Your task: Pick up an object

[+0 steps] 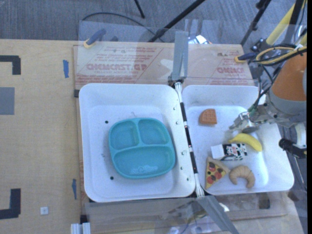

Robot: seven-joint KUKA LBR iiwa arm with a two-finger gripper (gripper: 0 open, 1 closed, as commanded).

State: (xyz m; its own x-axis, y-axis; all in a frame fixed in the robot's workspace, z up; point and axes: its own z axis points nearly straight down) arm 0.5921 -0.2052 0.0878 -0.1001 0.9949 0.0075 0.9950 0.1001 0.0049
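**A:** White plastic, two bins (92, 101) side by side on the bench: a teal divided plate (141, 147) lies alone in the left one, and the toy food sits in the right one. What is the arm doing?

**B:** The gripper (242, 124) hangs low over the right bin, at the upper end of the banana (247, 141). Whether it is spread or pressed together cannot be told from this slant; nothing shows between its tips, so I would not call anything held.

**A:** So the banana is the target?

**B:** That is my reading. It is the nearest thing. Its lower edge touches the black-and-white carton (230, 151). Below those lie the pizza slice (214, 173) and the croissant (243, 175), close together. The waffle (208, 117) rests apart, toward the divider.

**A:** How should the grab be done well?

**B:** Straddle the banana across its narrow width, not along its length, and centre the tool on the thick middle instead of the tapering tip, where a curved fruit would likely squirt out. Come down clear of the carton so it is not nudged or caught too. Close fully before lifting, then rise straight up.

**A:** And the risk?

**B:** A pinch at the very end probably slips.
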